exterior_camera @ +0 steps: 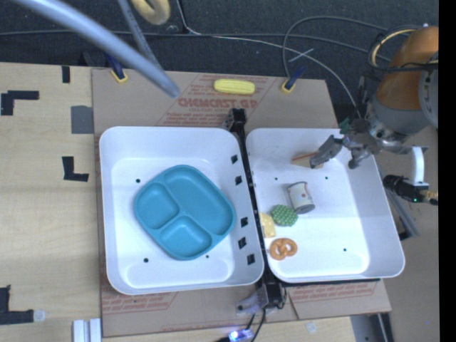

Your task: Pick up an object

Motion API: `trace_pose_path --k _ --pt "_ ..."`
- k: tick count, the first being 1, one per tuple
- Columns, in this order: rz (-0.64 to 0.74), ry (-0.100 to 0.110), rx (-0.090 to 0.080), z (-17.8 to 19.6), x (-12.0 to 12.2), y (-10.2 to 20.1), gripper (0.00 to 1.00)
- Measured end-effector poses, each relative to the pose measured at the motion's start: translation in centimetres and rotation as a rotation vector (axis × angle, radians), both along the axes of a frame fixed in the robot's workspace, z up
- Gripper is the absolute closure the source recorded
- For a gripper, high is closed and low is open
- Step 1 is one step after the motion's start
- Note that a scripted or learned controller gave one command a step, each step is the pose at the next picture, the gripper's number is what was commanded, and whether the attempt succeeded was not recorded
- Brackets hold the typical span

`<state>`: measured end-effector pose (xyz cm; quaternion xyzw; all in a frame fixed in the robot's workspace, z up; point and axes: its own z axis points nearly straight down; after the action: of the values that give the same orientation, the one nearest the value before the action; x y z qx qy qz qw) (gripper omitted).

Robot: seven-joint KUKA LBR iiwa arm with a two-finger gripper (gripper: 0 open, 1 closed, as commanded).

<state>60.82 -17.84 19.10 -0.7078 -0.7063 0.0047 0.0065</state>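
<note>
A robotics lab: taped cardboard bench (pixel 299 98), twin white bins (pixel 114 155) (cables trailing), industrial arm (pixel 406 98).

tray (pixel 184 211) in left bin (pixel 114 148) | can (pixel 300 197), pretzel (pixel 283 249) in right bin (pixel 370 226)

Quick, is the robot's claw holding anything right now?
Gripper: open, holding nothing, over the right bin near its far edge, beside a small tan piece.
</note>
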Motion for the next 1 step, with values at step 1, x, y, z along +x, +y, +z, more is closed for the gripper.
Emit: trace_pose_path --k 1 --pt "0.004 -0.014 -0.002 0.92 0.33 0.06 0.0"
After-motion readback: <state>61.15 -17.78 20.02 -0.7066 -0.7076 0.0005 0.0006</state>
